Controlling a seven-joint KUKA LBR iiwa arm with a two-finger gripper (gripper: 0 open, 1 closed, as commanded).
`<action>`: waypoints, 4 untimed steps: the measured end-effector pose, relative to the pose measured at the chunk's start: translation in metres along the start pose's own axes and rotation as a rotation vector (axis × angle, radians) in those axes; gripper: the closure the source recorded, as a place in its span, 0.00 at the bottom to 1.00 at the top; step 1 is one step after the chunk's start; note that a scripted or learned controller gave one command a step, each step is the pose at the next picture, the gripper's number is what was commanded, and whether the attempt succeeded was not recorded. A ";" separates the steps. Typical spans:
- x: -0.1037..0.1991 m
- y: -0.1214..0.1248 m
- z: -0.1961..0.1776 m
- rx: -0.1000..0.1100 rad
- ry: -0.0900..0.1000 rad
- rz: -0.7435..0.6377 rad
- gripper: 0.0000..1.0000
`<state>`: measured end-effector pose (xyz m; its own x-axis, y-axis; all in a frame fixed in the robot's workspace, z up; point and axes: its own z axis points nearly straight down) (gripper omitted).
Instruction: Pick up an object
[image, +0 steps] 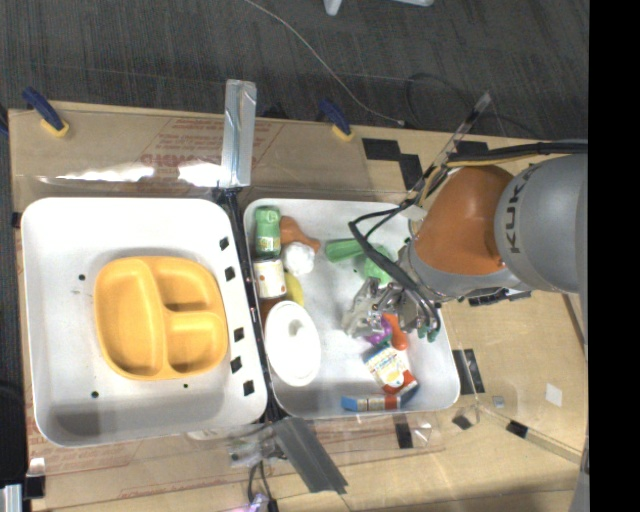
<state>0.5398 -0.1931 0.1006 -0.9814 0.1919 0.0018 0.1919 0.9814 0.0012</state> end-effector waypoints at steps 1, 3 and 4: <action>-0.044 -0.010 -0.152 0.002 -0.009 0.302 1.00; -0.094 0.064 -0.191 0.002 -0.002 0.435 1.00; -0.006 0.105 -0.150 0.002 0.003 0.520 1.00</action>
<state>0.5665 -0.0916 0.2507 -0.7566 0.6538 0.0043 0.6538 0.7567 -0.0028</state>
